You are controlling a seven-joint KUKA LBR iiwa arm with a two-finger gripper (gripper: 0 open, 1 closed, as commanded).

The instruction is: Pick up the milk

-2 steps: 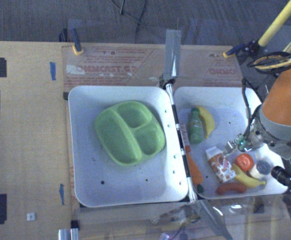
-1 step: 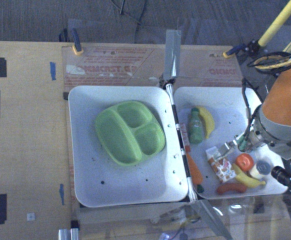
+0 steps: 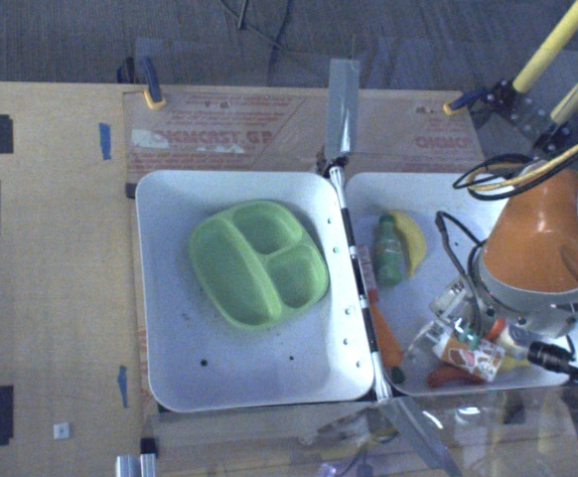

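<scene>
far to the claw's left: left bin (image 3: 170,366) bears a green divided plate (image 3: 259,262), three compartments, well apart from the work. not part of this task.

nearer, past the divider between bins: in the right bin (image 3: 438,189), up and to the claw's left, a green bottle (image 3: 389,251) lies beside a yellow banana (image 3: 412,238), the two touching or nearly so. down and to the claw's left, an orange carrot (image 3: 385,333) runs along the bin's left wall.

at the claw: gripper (image 3: 465,338) is down low in the right bin, under the arm's orange band (image 3: 537,241). the milk (image 3: 467,356), a small carton with red and white print, sits just below and touching the fingertip area. a red item (image 3: 446,377), kind unclear, lies just under the carton, toward the bin's front edge.

claw state: cannot tell. the wrist body hides most of the fingers, so their spread and whether the carton is between them are not readable. no grasp claimed.

step, by judgement: at the grasp point, descent done or nearly so; lift not begun, carton looks to rest in the bin.

carton axis: lies on its side, long axis roughly left-right with a slight downward tilt to the right. which end is the top: cannot tell.

next move calls for: fingers straddling the short width, across the long axis, firm closure, then a straight lift clear of the red item.
</scene>
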